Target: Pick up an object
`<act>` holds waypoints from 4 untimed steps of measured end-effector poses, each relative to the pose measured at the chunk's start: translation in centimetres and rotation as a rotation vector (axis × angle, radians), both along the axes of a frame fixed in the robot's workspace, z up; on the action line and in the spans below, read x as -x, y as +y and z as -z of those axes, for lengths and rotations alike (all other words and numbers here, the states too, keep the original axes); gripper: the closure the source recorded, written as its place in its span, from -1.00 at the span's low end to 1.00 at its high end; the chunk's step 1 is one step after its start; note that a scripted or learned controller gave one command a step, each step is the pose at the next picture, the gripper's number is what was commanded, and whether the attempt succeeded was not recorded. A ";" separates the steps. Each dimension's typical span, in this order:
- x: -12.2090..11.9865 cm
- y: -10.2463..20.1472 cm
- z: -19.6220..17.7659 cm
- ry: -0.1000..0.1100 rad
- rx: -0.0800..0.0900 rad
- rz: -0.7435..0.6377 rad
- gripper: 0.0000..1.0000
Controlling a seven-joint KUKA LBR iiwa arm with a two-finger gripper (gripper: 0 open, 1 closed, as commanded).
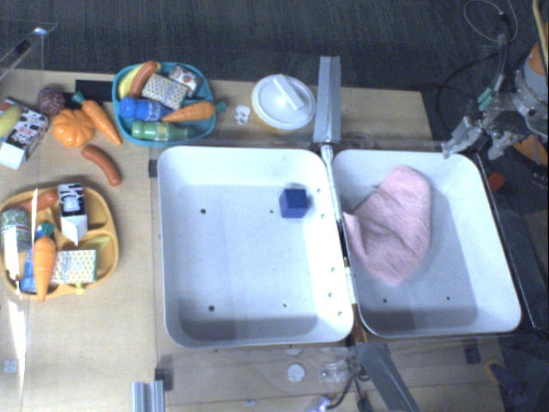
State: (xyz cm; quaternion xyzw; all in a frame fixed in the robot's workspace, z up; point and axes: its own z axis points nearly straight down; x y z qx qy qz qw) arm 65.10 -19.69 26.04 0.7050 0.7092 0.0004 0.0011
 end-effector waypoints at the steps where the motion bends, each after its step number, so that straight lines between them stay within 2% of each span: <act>1: -0.5 -0.1 14.1 0.000 0.000 -0.102 -1.00; 2: 0.3 -0.8 17.0 -0.009 0.003 -0.291 -1.00; 3: 0.5 4.9 14.5 -0.003 0.000 -0.212 -1.00; 4: -1.9 3.5 17.1 0.004 -0.002 -0.306 -1.00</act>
